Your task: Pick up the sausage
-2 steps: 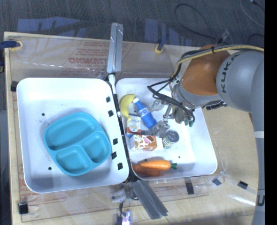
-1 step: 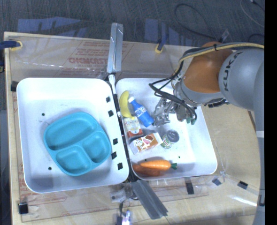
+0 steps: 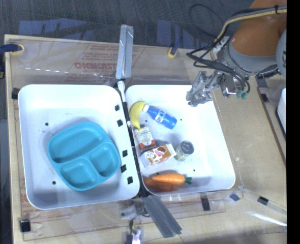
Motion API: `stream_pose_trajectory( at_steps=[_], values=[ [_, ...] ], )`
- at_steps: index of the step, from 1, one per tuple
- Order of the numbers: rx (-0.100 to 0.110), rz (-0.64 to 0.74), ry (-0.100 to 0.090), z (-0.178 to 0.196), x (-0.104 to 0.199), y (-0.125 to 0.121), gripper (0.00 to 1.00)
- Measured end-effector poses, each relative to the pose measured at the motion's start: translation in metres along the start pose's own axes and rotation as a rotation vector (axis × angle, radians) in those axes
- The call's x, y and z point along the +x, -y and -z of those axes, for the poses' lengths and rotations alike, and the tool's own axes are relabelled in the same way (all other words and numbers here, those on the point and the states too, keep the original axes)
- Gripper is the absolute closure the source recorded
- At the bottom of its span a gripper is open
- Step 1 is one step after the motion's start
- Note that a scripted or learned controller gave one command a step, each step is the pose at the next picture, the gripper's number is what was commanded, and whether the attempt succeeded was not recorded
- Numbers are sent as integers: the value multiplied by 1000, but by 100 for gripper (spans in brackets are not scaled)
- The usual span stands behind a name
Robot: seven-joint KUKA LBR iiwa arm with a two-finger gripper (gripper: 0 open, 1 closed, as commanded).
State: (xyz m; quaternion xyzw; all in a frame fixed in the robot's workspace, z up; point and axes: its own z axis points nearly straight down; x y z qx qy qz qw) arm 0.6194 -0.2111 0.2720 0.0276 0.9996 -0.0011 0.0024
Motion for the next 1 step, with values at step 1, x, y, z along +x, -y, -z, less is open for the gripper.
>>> stream_pose_trajectory(
  at_steps=[1],
  values=[
    [0, 379, 1, 53, 34, 1, 100]
  ],
)
